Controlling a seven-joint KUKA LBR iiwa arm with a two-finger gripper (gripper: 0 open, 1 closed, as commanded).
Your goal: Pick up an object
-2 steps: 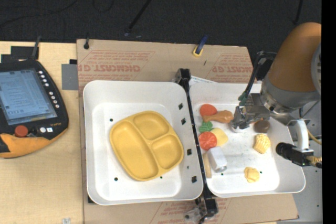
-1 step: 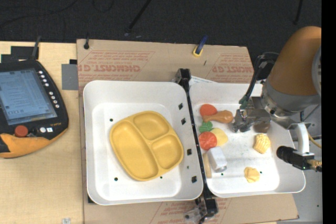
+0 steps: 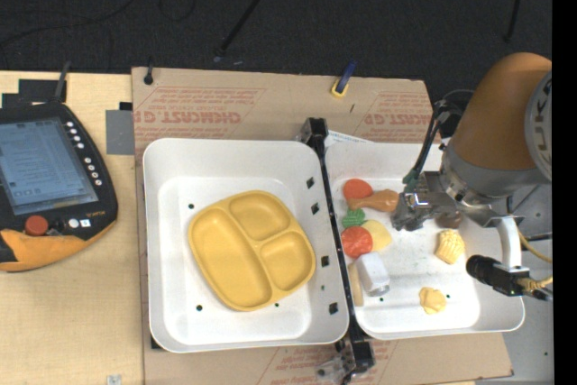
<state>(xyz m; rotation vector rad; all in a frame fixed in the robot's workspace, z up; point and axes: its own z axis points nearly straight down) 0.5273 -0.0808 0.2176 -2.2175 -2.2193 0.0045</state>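
Cardboard [image 3: 225,108] lies under 2 shallow white bins set side by side on the bench. Left bin [image 3: 171,185] holds a yellow tray [image 3: 251,248] with 3 compartments, resting at a tilt across its floor. Right bin [image 3: 469,316] holds the small pieces of toy food.

The grey arm [image 3: 505,117], with its orange band, reaches in from the right and hangs over the right bin's upper half. Its gripper [image 3: 412,210] sits low, just beside the carrot-shaped piece; whether the jaws are spread or pressed together cannot be told, and nothing shows between them.

A grey handheld pendant with a screen [image 3: 50,185] lies on the bench at far left, well apart from the bins.

Among the pickable things, a white block [image 3: 372,273] lies near the divider, touching a red tomato [image 3: 357,241]. An orange carrot-shaped piece [image 3: 377,201] lies above, with a red-orange piece [image 3: 358,189] at its left end and a green piece [image 3: 352,217] beneath. 2 yellow pieces lie apart: one [image 3: 450,245] right of the gripper, one [image 3: 433,299] near the bin's front.
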